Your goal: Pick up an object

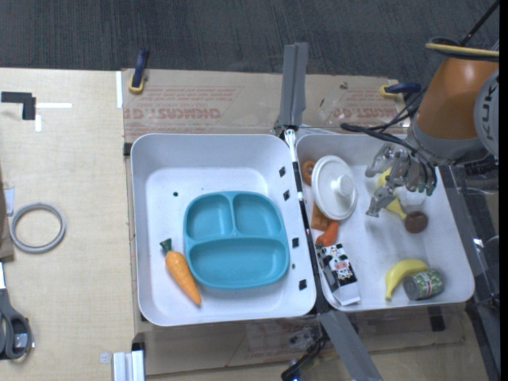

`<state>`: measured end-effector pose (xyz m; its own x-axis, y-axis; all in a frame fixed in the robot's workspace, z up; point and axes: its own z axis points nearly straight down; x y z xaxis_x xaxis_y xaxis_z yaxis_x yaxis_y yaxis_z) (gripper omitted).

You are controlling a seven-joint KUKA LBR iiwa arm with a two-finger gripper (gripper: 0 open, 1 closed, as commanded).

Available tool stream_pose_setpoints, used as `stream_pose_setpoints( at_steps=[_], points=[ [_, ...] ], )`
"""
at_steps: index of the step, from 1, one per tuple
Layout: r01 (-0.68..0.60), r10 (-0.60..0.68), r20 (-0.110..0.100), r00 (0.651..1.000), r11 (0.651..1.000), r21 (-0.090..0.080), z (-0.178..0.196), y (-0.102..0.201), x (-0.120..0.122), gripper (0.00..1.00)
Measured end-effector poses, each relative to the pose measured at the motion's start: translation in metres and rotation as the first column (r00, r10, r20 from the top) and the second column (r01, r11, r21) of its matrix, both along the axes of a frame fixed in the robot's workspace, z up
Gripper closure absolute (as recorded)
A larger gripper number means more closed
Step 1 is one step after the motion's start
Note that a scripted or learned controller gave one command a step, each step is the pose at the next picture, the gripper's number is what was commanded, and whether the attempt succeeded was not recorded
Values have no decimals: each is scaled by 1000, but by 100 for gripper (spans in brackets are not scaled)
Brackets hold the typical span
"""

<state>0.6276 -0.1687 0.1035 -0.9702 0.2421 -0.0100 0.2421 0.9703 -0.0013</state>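
Note:
My gripper (386, 190) hangs over the upper right part of the right bin (459, 244), below the arm's orange band. Just under it lie a small yellow piece (395, 207) and a brown ball (416, 222). Left of the gripper sits a white bowl (334, 186), with orange-red toy food (326, 230) at its lower edge. Along the bin's front are a cow-patterned carton (340, 271), a banana (403, 275) and a green can (425, 284). I see nothing held between the gripper's tips.
The left bin (151, 213) holds a blue divided plate (236, 239) and a carrot (182, 273). On the bench at left lie a grey tape ring (36, 227) and scissors (14, 336). A metal divider bar (292, 86) stands between the bins at the back.

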Motion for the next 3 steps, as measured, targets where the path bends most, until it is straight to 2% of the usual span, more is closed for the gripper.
stream_pose_setpoints(
  at_steps=[1, 2, 3],
  points=[
    [-18, 18, -4, 1000, 1000, 1, -10, -17, 14, 0],
    [-22, 22, 2, 1000, 1000, -2, 1, -16, 16, 100],
    [19, -19, -3, 1000, 1000, 3, 105, 44, 1, 100]
  ],
)
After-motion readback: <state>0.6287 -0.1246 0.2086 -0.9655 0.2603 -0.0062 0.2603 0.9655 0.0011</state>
